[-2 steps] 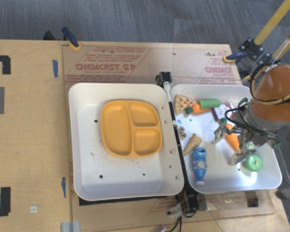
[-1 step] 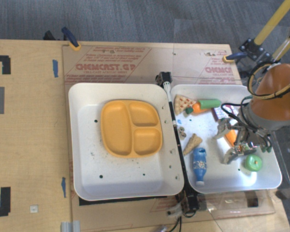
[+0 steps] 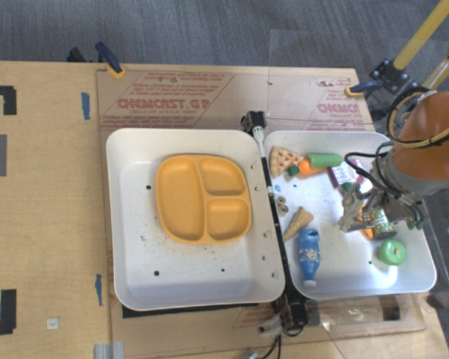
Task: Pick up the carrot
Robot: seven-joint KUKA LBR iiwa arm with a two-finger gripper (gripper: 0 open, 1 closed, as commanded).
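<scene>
Camera view: carrot [image 3: 319,162] left of hand [image 3: 361,217]

Two white bins sit side by side on a cardboard-covered bench. The left bin [image 3: 127,275] holds a yellow divided plate [image 3: 203,198]. In the right bin [image 3: 415,279] lie a pizza slice [image 3: 286,160], a carrot [image 3: 321,162] with a green top just beside it, a purple packet [image 3: 341,174], a cone [image 3: 297,222], a blue bottle [image 3: 308,255] and a green apple [image 3: 392,252]. The arm [image 3: 428,144] reaches in from the right, its gripper [image 3: 361,217] low over the bin between the packet and the apple, well apart from the carrot.
</scene>
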